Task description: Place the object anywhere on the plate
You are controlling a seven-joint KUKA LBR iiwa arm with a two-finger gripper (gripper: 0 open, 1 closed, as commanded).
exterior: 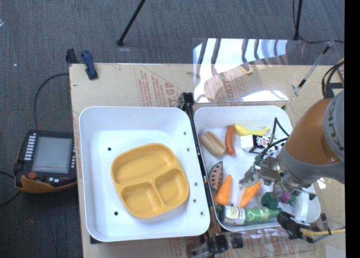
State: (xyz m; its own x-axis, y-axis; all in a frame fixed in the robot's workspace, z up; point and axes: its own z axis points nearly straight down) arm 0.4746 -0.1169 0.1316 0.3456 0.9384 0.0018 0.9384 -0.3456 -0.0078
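Hovering low in the right white bin point(292, 117), gripper point(254, 179) over a small orange plastic carrot point(249, 194); grip state impossible to tell. Best centred along the carrot, closed firmly, then carried to the yellow three-compartment plate point(149, 179).

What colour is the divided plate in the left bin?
Yellow: the plate shows plainly in the camera view.

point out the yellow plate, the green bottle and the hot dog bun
yellow plate point(147, 167), camera view, on the ridge between its compartments
green bottle point(256, 214), camera view, on the middle of its green body
hot dog bun point(212, 143), camera view, on the middle of its tan top
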